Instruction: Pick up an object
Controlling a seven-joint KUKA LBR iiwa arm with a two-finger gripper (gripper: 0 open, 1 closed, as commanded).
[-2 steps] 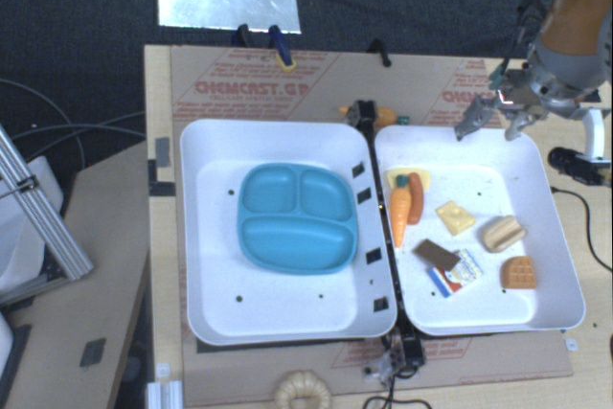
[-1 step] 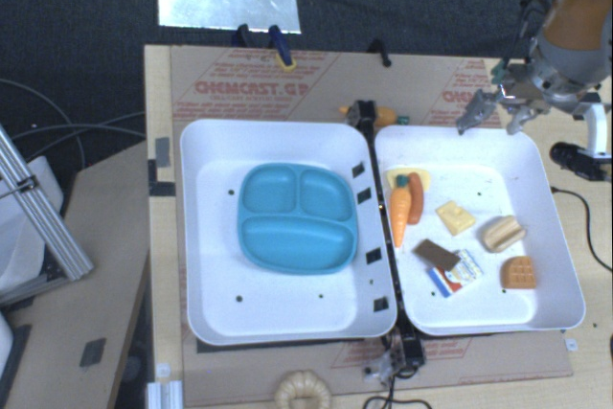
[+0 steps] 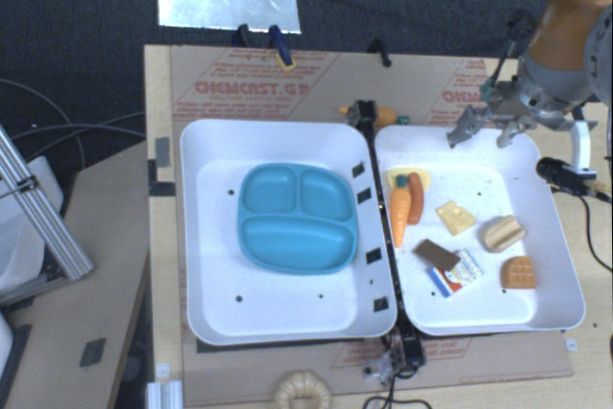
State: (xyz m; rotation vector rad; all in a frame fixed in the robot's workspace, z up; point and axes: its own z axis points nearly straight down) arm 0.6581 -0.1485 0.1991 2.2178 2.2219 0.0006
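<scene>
Hovering with fingers spread and empty, the tool (image 3: 487,128) hangs above the right bin (image 3: 546,235) — carrot (image 3: 399,212) below-left.

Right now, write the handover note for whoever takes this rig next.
Gripper: open, holding nothing, above the right bin's far edge.
Right bin: carrot, sausage, cheese, bread roll, waffle, brown bar, small packet.
Left bin: blue plate.
Done: nothing picked.
Left: descend on one item, grip, lift.
</scene>
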